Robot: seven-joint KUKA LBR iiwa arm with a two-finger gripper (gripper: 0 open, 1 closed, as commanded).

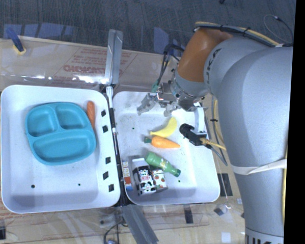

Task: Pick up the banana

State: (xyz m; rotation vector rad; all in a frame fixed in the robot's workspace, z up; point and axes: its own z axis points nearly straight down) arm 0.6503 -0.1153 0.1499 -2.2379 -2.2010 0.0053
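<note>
The yellow banana (165, 128) lies in the right bin (133, 105), in its upper middle part, curved and slanting up to the right. My gripper (155, 108) hangs just above the banana's upper end, its two grey fingers spread apart with nothing between them. An orange carrot (164, 142) rests against the banana's lower side.
In the right bin a green bottle (162, 164) and a small patterned carton (148, 180) sit near the front. The left bin (16, 188) holds a blue divided plate (60, 132) and a second carrot (91, 113) beside it. My arm covers the right bin's far right side.
</note>
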